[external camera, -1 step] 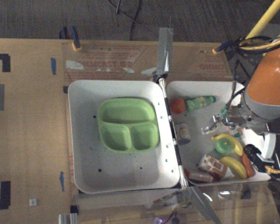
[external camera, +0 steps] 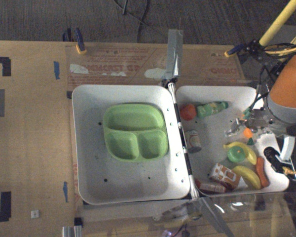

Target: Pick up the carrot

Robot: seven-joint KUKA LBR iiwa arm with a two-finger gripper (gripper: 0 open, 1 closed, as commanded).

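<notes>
Carrot: the carrot [external camera: 260, 172] is a slim, long piece, orange-red, with a smooth, dull skin; one end looks a little darker.
Carrot place: it lies flat in the right bin [external camera: 214, 94], at the corner of that bin nearest the camera on the arm's side, just beside a yellow banana [external camera: 249, 176] and about parallel to it.
Gripper: the gripper [external camera: 242, 127] hangs over the right bin, at its arm-side wall, well apart from the carrot. I cannot tell if it is apart or together. A small bright orange piece [external camera: 247, 132] shows just beside it; what it is I cannot tell.
Right bin contents: a round red tomato [external camera: 187, 112] and a green bottle [external camera: 212, 107] lying on its side, both near the far wall of the right bin; a small can [external camera: 193, 141] near its inner wall; a round green thing [external camera: 236, 154] about in its middle; a printed carton [external camera: 224, 175] near its front wall.
Left bin: the left bin [external camera: 89, 172], beside the right bin, holds a light green plate [external camera: 135, 131] with three compartments.
Materials: both bins are white, shallow, with rounded corners and a matt surface; the counter [external camera: 29, 132] is pale wood.
</notes>
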